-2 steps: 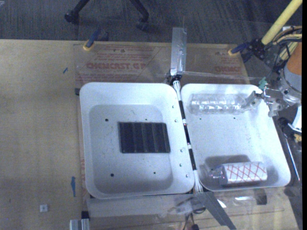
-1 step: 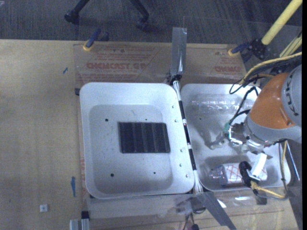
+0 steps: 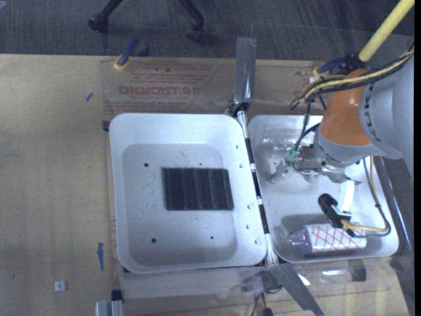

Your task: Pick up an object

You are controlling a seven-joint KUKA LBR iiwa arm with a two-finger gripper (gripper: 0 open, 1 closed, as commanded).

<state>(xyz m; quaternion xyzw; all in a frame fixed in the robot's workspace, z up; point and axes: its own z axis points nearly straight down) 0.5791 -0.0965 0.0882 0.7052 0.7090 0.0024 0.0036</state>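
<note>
Bins (image 3: 131,137) — smooth, seemingly plastic; bench (image 3: 46,176) — matt wood.

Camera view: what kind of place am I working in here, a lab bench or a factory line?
Probably a lab test bench: two white bins on a wooden bench, and a tripod's feet on carpet behind.
</note>
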